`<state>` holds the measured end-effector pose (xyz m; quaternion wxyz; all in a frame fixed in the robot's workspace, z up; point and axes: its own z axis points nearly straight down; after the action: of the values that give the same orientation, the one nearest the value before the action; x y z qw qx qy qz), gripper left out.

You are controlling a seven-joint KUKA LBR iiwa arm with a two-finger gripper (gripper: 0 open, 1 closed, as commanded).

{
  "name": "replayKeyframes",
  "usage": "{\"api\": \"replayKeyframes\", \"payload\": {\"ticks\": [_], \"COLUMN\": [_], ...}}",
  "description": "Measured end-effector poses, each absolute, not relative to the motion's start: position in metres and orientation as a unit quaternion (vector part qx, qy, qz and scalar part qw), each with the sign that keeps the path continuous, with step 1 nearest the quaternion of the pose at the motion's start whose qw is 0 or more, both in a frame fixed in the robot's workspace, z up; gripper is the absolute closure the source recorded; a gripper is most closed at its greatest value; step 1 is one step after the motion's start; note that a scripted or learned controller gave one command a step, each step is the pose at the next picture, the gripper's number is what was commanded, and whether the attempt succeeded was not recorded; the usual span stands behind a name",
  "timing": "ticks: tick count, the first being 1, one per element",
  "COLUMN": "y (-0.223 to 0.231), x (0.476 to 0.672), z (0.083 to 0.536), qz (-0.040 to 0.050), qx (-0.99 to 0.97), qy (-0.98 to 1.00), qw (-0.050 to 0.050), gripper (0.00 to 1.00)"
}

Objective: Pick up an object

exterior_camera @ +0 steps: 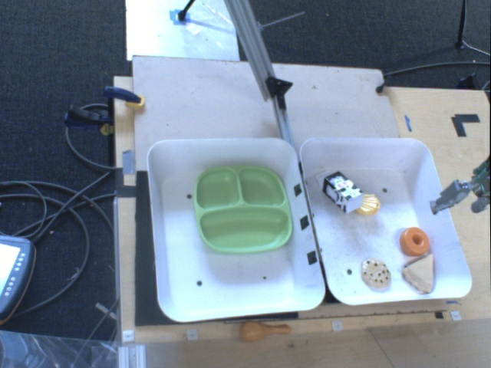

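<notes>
The right bin holds a small black-and-white carton with a yellow shell-shaped piece against it. Lower right in that bin lie an orange donut, a spotted cookie and a tan sandwich wedge. My gripper enters at the far right edge of the view, over the right rim of this bin and above the donut. Its grey tip points left, apart from every object.
The left bin bears a green divided plate. A metal pole slants down to the seam between the bins. A tan object lies on the bench in front of the bins. Cables and a clamp sit at left.
</notes>
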<state>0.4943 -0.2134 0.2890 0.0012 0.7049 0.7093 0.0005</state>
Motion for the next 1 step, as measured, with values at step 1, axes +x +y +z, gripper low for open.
{"api": "replayKeyframes", "payload": {"ticks": [1], "y": [-0.2133], "x": [0.4944], "z": [0.2892], "qz": [0.0008], "qx": [0.706], "qy": [0.709], "qw": [0.001], "gripper": [0.00]}}
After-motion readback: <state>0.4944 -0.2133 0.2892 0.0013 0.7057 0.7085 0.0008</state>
